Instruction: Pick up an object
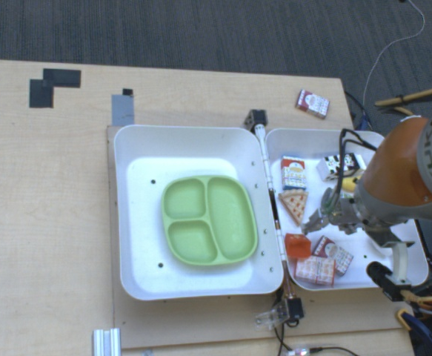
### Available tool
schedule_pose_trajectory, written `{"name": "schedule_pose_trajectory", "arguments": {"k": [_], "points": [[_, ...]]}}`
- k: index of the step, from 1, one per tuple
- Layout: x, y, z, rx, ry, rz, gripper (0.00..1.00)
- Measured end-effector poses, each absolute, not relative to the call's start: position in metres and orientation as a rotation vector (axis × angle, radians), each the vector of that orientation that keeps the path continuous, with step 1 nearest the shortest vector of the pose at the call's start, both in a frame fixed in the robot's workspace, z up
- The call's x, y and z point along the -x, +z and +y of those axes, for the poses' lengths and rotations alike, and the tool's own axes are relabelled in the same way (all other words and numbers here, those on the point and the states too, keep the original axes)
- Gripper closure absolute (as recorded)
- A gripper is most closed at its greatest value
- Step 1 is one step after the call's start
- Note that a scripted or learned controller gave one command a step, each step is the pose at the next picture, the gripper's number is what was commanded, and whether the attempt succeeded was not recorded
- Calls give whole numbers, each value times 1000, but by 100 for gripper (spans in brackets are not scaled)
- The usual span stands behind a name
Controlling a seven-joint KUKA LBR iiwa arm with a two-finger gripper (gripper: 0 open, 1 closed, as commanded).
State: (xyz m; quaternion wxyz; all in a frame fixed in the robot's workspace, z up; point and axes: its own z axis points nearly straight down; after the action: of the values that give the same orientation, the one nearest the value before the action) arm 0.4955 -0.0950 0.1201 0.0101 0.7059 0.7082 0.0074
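I see the arm (404, 173) reaching in from the right, grey w/ the orange band, and it hangs over the right bin (379, 281). The gripper (321, 221) is low over the middle of this bin, its dark fingers pointing toward the divider between the 2 bins; I cannot tell if they are wide or narrow, and I see no obj between them. Just left of the gripper lies the pizza slice (295, 205), a small triangle, orange-tan w/ red spots, tip pointing down. Above it is a small carton (293, 173), white w/ blue top and red picture, lying flat near the divider. Below the gripper is a red block (298, 245), plain and shiny, and next to it, touching or nearly, a red-white box (316, 271) and one more red-white packet (336, 253) at a tilt. Near the top of the bin, partly behind the arm, is a black-white item (336, 165), too small to tell what. The left bin (138, 199) holds a green plate (209, 220) w/ 3 compartments, approx. in the centre. On the bench (45, 221) beyond the bins lies another small red box (313, 103), well apart.
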Motion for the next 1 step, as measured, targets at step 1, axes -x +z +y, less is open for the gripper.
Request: {"name": "schedule_pose_trajectory", "arguments": {"k": [1], "points": [[-489,87,-84,-2216,7,2218,0]]}}
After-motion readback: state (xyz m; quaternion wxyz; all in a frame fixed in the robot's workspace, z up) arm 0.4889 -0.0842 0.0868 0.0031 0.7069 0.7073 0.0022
